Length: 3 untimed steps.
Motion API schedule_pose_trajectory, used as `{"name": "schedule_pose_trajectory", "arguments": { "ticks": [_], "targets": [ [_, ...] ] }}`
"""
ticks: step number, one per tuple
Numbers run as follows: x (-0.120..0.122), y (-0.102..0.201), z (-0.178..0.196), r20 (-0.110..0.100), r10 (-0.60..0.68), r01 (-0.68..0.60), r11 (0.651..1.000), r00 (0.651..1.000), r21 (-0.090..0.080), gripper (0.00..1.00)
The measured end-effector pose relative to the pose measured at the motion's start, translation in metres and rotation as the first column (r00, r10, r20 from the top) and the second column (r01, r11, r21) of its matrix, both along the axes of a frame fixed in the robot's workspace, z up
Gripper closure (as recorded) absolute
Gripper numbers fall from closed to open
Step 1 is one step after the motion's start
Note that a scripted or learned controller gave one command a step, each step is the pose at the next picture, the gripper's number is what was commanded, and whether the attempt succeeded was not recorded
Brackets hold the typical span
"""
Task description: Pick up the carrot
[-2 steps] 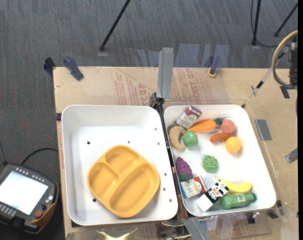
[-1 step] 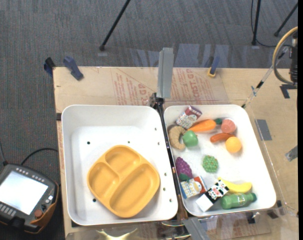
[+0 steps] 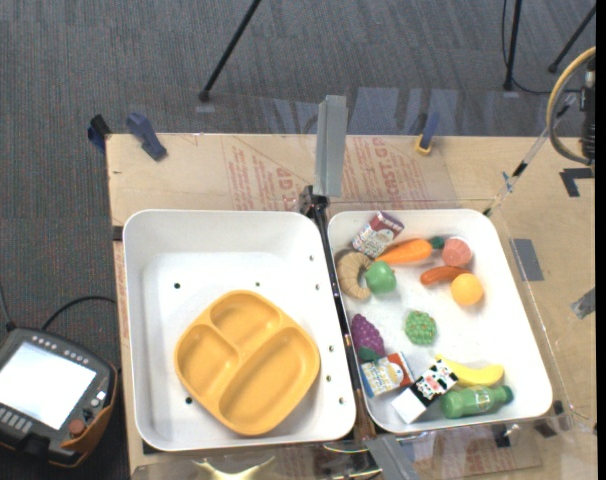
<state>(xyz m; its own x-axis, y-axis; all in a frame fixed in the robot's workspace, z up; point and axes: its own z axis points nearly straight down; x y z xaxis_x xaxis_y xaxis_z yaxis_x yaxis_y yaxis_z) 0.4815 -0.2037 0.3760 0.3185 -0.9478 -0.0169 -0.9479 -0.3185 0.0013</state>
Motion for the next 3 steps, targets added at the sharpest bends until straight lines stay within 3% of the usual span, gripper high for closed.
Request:
{"name": "schedule_pose_trajectory", "arguments": {
  "ticks": [1, 2, 3],
  "targets": [
    [0.053, 0.005, 0.067, 0.008, 0.203, -0.203, 0.979, 0.979, -0.010, 1.00],
    [-0.004, 0.004, -0.006, 0.005, 0.455, -0.455, 0.890, 0.890, -0.007, 1.00],
    [0.031, 0.000, 0.044, 0.010, 0.570, -0.570, 0.822, 0.822, -0.012, 1.00]
  ]
}}
